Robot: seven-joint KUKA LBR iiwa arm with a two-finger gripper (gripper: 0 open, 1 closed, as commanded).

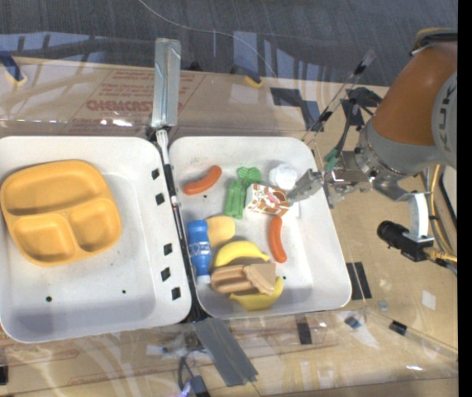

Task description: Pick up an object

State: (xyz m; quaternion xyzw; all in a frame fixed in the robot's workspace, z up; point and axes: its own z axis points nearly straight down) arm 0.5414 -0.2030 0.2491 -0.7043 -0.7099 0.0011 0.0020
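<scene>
Claw point(306, 184) over the right bin point(322, 259) — its grip could not be told.
It hung at the bin's upper right edge, just beside a small red-and-white packet point(266, 199) lying among toy foods.

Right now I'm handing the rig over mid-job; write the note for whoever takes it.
Gripper: hanging over the right bin's upper right corner, beside the red-and-white packet and the white round item. Nothing seen between its fingers.
Right bin contents: two sausages, green toy, blue bottle, banana with a hot dog bun on it.
Left bin: yellow divided tray.
Done: nothing lifted yet.
Left: close on one object and raise it; the packet looks nearest.
</scene>
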